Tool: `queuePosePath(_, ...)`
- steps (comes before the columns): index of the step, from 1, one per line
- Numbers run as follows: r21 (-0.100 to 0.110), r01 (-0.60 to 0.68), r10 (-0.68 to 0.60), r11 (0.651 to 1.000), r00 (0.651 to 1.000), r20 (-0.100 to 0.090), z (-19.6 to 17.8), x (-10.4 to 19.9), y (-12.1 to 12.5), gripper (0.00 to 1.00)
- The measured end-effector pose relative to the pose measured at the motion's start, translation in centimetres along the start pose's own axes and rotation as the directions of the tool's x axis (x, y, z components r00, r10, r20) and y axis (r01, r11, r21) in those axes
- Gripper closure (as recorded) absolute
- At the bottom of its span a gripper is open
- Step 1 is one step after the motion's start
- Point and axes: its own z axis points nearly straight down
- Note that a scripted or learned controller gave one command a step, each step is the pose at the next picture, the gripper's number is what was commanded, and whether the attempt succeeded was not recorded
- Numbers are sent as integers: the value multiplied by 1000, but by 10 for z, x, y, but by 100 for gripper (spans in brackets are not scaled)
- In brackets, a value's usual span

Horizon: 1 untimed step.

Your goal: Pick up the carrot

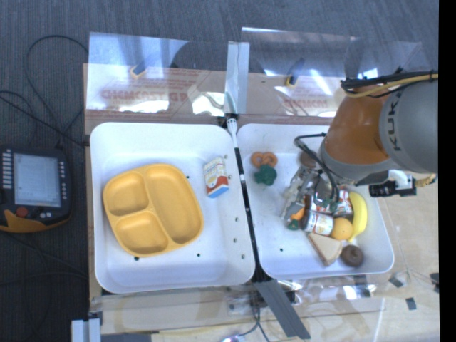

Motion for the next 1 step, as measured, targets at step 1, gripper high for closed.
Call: queuePosePath(1,3,-165,165,986,986,-7,-95,94,13,100)
